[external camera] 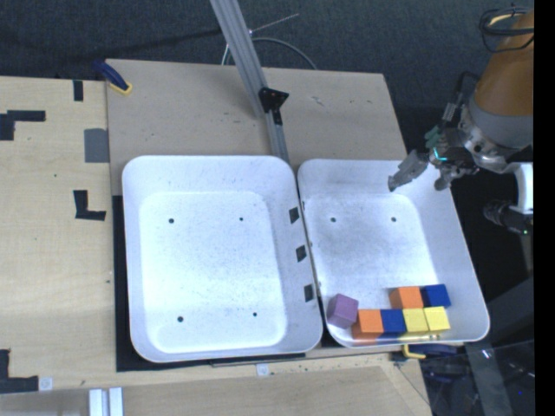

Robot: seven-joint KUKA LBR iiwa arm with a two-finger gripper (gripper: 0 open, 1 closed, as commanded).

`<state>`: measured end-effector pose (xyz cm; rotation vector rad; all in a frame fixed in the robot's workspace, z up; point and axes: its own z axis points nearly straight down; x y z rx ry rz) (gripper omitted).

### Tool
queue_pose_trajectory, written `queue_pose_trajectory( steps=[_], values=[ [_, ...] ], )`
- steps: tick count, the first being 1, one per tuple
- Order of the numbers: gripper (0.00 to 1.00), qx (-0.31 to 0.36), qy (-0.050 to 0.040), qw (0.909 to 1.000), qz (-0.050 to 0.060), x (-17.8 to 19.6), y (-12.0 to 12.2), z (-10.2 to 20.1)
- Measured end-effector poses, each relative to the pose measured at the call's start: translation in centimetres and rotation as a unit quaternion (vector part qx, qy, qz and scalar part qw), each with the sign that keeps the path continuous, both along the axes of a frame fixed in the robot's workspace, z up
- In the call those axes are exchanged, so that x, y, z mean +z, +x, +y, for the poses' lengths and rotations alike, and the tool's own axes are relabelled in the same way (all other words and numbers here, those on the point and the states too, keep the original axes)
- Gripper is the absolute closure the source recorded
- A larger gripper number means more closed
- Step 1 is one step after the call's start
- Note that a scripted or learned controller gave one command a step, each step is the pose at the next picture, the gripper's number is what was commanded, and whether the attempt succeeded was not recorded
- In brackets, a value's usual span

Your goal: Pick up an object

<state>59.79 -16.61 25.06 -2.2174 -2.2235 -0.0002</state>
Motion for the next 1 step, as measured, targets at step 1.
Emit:
queue_pose_trajectory(
  steps=[1],
  values=[
    [0.00, 0.001, -0.0009, 1.0000, 0.000, -1.58, 2.93, 3.07]
  ],
)
